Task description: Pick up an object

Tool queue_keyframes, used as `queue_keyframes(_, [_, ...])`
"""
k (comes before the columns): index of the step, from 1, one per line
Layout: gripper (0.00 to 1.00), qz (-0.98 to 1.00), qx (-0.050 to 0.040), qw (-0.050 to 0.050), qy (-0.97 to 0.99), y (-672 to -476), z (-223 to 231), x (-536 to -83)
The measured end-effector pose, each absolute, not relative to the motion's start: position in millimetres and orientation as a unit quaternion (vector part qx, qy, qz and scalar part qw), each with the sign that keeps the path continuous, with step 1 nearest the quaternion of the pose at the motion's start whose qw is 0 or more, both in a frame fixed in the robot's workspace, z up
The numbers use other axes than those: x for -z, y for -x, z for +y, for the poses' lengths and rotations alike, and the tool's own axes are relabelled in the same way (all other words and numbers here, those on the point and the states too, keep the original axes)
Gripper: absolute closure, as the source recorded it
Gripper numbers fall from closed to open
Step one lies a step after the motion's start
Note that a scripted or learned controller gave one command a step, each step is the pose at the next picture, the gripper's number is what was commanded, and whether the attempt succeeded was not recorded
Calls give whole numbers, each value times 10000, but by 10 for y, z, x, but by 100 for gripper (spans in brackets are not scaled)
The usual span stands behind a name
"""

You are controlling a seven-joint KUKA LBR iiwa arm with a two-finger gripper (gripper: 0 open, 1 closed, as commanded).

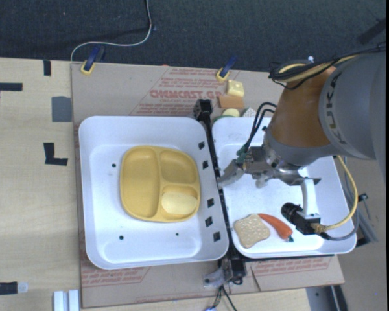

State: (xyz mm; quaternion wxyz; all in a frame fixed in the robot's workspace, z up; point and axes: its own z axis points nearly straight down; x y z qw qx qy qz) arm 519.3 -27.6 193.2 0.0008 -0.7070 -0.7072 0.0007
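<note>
My gripper (pixel 244 177) hangs over the left half of the right bin (pixel 337 235), with the arm covering most of the bin's middle. Its two fingers stand apart, open, with nothing between them. One fingertip (pixel 227 175) points toward the divider between the bins. Below the gripper, at the bin's front, lie a tan slice of bread (pixel 251 230) and an orange carrot (pixel 276 225) just right of it. The left bin (pixel 97 238) holds a yellow divided plate (pixel 149 173) with a pale round piece (pixel 179 202) in its lower right compartment.
Behind the right bin, on the cardboard, sit a yellow-orange block (pixel 232 94) and a small pale green item (pixel 230 113). Black clips line the divider (pixel 211 173) between the bins. A white cable runs across the dark backdrop.
</note>
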Motion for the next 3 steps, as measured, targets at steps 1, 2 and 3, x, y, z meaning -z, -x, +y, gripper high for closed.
queue_keyframes(1, [0, -7108, 129, -48, 7033, -5173, -568, -1403])
queue_keyframes(2, [0, -7110, 130, -36, 7030, -5176, -588, -1425])
queue_keyframes(3, [0, -7127, 94, 97, 7014, -5277, -644, -1397])
